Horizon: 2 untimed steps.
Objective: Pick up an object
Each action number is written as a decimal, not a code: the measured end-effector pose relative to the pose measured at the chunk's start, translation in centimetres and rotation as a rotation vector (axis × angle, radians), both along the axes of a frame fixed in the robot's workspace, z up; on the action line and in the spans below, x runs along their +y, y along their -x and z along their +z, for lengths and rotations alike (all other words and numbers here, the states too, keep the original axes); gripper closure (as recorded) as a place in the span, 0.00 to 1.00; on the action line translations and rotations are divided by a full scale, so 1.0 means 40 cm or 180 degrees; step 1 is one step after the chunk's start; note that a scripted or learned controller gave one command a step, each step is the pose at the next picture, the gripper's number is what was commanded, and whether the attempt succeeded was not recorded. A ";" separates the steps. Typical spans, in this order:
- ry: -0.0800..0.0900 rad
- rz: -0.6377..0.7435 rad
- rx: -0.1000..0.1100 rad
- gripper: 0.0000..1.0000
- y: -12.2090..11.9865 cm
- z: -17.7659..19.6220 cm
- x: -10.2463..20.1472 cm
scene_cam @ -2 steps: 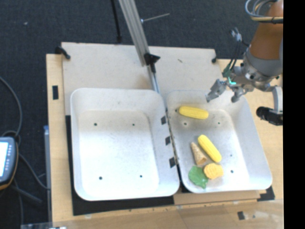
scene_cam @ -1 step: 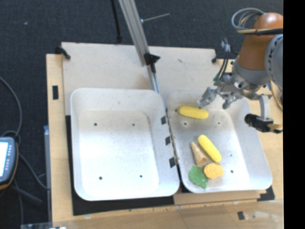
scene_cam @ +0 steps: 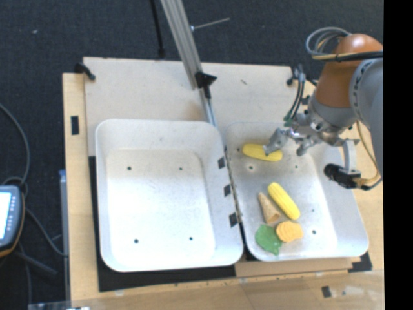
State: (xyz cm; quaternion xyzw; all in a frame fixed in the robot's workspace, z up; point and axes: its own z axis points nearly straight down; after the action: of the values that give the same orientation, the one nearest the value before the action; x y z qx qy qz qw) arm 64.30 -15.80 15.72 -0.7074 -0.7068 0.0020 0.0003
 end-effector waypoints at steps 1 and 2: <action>-0.0001 -0.0003 0.0002 0.00 0.003 -0.132 -0.003; 0.0001 -0.0010 -0.0026 1.00 -0.003 -0.093 -0.006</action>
State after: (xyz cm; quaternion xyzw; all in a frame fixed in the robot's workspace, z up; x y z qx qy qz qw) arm 64.43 -16.06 11.99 -0.7085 -0.7057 -0.0008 -0.0028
